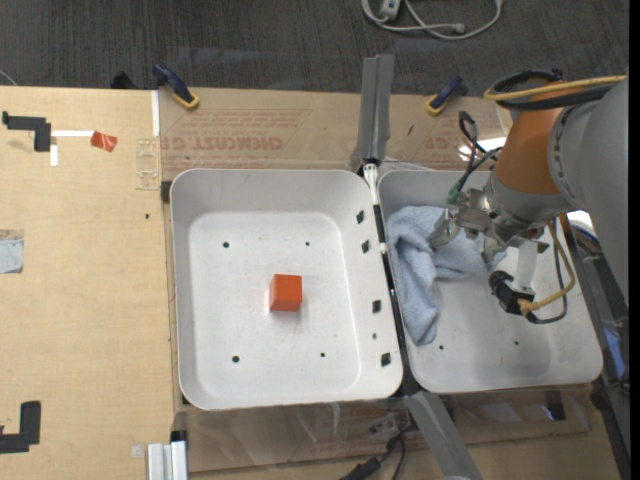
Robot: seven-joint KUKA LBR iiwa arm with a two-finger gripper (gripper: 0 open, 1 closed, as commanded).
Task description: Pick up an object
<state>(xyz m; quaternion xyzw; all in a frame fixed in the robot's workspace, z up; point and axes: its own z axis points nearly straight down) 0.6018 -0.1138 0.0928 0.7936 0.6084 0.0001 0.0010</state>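
Observation:
A light blue cloth (418,268) lies crumpled along the left side of the right bin (540,363). My gripper (466,244) hangs over the cloth's upper right part, its two fingers spread apart and open, with nothing visibly held between them. The grey arm with its orange band (525,163) reaches in from the right. A small orange cube (286,293) rests near the middle of the left bin (215,368), well away from the gripper.
A grey divider bar (376,118) runs between the bins at the back. Cables loop from the wrist (545,303) over the right bin. Brown cardboard lies behind the bins, and a wooden board (80,298) lies to the left.

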